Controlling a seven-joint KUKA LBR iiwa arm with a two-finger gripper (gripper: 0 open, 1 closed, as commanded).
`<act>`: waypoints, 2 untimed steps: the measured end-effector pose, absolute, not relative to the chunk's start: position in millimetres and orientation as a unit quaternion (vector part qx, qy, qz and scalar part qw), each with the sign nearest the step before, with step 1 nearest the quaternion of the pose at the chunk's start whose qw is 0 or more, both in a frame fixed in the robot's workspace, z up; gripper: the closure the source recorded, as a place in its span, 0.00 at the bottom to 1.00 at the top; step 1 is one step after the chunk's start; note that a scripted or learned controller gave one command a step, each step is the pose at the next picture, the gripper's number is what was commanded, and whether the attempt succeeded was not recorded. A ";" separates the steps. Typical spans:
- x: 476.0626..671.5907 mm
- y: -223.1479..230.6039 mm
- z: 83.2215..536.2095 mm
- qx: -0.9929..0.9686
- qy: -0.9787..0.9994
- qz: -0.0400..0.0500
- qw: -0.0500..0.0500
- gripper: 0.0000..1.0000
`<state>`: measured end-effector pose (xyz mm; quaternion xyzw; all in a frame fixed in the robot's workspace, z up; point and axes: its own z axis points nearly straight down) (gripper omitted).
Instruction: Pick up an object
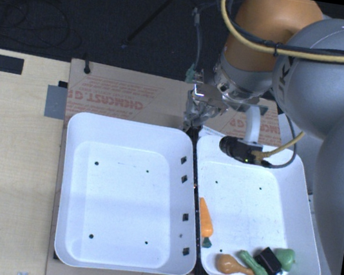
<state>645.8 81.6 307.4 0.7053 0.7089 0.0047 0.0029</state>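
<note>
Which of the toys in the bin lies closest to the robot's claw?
The orange carrot, lying alone against the right bin's left wall; the others cluster in its lower corner.

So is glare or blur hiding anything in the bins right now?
Camera view: the right bin is washed out bright, though the carrot stays sharp; the left bin has a soft shadow on its floor; the gripper looks dark and slightly blurred.

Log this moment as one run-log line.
gripper: over bins' far edge, grip unclear | right white bin: orange carrot-shaped toy, green, black, tan items | pick: not done
</note>
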 end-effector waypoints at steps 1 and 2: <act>643.5 167.7 317.9 0.704 0.710 0.001 -0.001 1.00; 642.8 248.7 343.1 0.704 0.710 0.001 -0.001 1.00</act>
